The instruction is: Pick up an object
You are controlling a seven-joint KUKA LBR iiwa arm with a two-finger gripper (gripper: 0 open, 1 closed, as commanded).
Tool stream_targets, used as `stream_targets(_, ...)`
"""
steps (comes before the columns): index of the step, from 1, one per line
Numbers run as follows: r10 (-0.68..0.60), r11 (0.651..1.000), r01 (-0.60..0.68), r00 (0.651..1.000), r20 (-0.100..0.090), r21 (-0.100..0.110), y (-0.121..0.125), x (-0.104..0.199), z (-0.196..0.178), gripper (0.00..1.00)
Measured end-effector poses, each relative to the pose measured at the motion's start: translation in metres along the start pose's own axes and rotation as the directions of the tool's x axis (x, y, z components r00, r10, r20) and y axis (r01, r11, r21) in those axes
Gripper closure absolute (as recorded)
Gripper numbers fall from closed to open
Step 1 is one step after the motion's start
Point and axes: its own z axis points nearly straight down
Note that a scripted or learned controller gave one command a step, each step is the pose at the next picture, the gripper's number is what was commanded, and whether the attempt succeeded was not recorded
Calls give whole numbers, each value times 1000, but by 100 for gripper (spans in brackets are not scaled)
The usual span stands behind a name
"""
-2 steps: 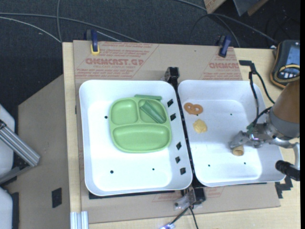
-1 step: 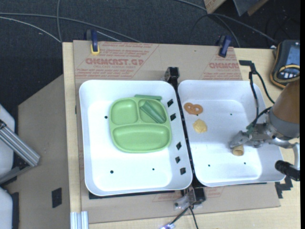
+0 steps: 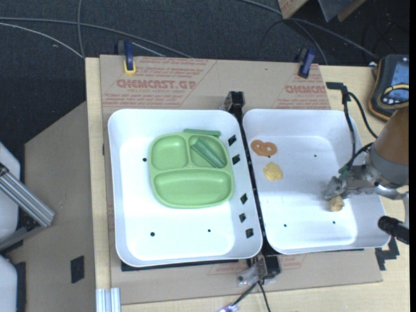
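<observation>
- Near right: the gripper [image 3: 337,192] is reaching into the right bin [image 3: 305,239] from the right edge, with the grey wrist and orange-banded arm [image 3: 393,151] trailing off behind it.
- A small tan lump [image 3: 335,204] is lying on the bin floor just below the fingertips, touching or almost touching them; it is sitting at the tips rather than clearly between them.
- Whether the jaws are open or closed cannot be told from this slanted view, as the metal parts are blurring together.
- Middle of the right bin: a yellow crumpled piece [image 3: 273,171] is resting well to the left of the gripper.
- Slightly farther, an orange pretzel-shaped item [image 3: 263,148] is lying just beyond the yellow piece, near the bin's left wall.
- Left bin [image 3: 130,226]: a green divided tray [image 3: 191,171] is sitting in the far half, with a darker green long item [image 3: 208,151] lying in its far right compartment.
- Far edge: two blue clamps [image 3: 129,56] are gripping the cardboard-coloured board [image 3: 195,80] under the bins.
</observation>
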Motion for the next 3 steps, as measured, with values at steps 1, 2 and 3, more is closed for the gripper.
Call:
stream_targets(1,-2,1000,2,1000,5,-6,10,-2,-48,100)
stream_targets(2,-1,1000,1,1000,5,-7,12,-7,-112,100)
stream_targets(3,-1,1000,1,1000,3,-3,12,-7,-111,100)
